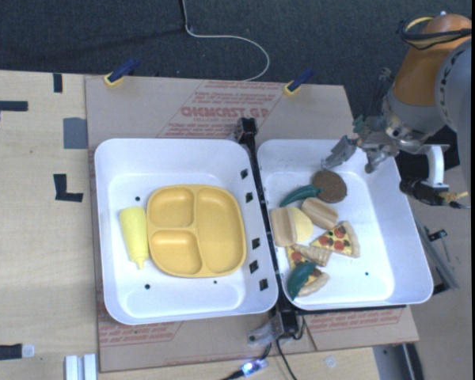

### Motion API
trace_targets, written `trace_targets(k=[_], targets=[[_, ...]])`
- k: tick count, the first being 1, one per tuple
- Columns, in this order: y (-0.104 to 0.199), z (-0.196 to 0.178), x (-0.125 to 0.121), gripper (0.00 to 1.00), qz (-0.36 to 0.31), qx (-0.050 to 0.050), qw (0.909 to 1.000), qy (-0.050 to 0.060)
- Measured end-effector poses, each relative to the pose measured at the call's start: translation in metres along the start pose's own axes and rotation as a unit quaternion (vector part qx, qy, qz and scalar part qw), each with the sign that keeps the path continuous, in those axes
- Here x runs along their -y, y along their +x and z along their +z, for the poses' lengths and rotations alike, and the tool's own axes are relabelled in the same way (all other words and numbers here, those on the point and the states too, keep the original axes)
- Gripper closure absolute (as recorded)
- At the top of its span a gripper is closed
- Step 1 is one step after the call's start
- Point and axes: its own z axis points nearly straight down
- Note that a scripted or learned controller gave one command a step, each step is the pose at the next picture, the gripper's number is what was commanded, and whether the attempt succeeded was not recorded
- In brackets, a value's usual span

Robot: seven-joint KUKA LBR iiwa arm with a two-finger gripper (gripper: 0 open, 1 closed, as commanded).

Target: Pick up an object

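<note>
The arm (427,62) comes in from the right, grey w/ an orange band near the top; its gripper (356,158) hangs over the far right corner of the right bin (396,267); the two fingers are spread apart, one finger (338,153) points left and down, the other is just to its right; nothing sits between them.

The food toys lie in the left half of the right bin, all close together; a round brown cookie (330,185) is at the top, just below the gripper, not touching it as far as I can tell; a dark green pepper (301,195) lies just left of the cookie; a tan bread roll (320,210) is under the cookie; a pale yellow cheese block (291,226) is next to the roll, on its left; a pizza slice (338,241) w/ red dots is to the right of the cheese; lower down is another small toy, green & tan (305,278), near the bin's front left corner.

The left bin (111,165) holds a yellow plate (196,229) w/ three parts, flat in the middle; a yellow bottle (134,234) lies on its side just left of the plate.

Both bins sit side by side on a brown cardboard sheet (222,105); a white cable (222,38) loops on the dark floor behind.
</note>
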Motion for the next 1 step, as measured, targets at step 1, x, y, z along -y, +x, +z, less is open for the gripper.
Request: trace_targets(k=[1], targets=[[0.0002,-0.0092,-0.0032,0.0,-0.002,0.001,1.0,-0.007]])
